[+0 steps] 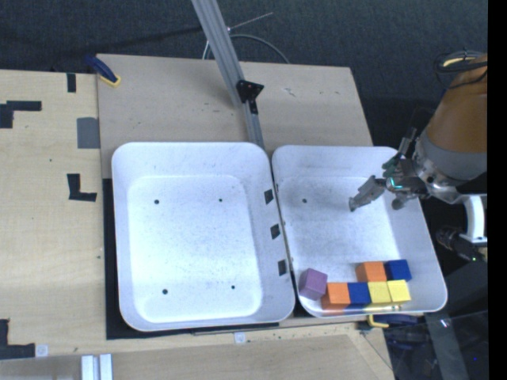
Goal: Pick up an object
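Wooden bench (198,109) (dark carpet (356,22) behind) — two white bins (127,165) | gripper (379,192) over right

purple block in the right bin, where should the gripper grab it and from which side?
Take the purple block from straight above, across its two flat upright sides. It sits a little apart at the left end of the block cluster, but the bin wall is close on its left and the orange block on its right. Closing along the near-far line probably leaves the fingers more room.
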Controlling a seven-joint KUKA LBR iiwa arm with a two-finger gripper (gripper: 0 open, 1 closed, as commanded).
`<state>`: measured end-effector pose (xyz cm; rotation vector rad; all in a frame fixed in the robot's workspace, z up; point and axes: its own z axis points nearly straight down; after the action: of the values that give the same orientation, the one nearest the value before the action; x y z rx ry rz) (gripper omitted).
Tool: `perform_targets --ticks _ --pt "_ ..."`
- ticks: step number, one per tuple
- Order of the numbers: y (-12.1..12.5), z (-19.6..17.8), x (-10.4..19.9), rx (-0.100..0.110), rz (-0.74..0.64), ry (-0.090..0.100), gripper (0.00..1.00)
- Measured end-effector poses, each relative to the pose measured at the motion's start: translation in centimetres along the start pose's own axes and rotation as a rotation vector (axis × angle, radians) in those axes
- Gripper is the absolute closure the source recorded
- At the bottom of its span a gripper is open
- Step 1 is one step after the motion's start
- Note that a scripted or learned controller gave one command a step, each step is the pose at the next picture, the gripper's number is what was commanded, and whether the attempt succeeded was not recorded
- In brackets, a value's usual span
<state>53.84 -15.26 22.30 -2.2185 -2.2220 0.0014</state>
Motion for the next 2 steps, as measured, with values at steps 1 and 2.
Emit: perform_targets --ticks 1,2 --pt "0.7 7.9 3.5 0.008 -0.002 0.002 0.0" --pt "6.9 2.8 7.1 -0.009 -0.005 0.0 0.0"
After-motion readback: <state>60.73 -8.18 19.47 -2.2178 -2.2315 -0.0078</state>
